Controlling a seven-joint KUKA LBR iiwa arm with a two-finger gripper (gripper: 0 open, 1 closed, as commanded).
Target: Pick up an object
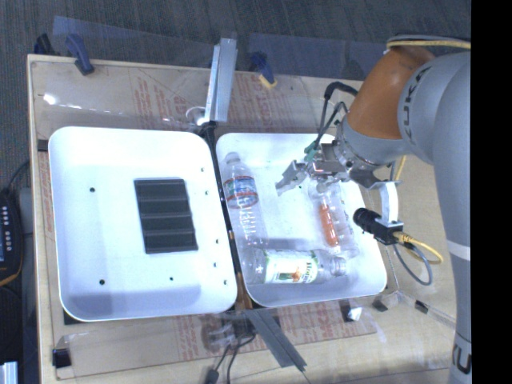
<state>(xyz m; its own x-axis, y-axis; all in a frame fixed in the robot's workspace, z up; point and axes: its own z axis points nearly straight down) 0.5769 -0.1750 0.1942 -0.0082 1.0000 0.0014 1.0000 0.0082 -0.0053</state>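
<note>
Though blurred, hand (308, 172) (fingers unclear) over bottles (330, 218).

You have two white bins (128, 150) (264, 150). The bin at 3 o'clock contains three clear plastic bottles (241, 194) (292, 267) (332, 218); the 9 o'clock bin, one black ribbed tray (166, 215).

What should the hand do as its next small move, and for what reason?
Probably a short descent toward the tube with orange contents. The hand hovers over the right bin, just above that tube's upper end, with nothing visibly held. The two clear bottles lie farther away.
</note>
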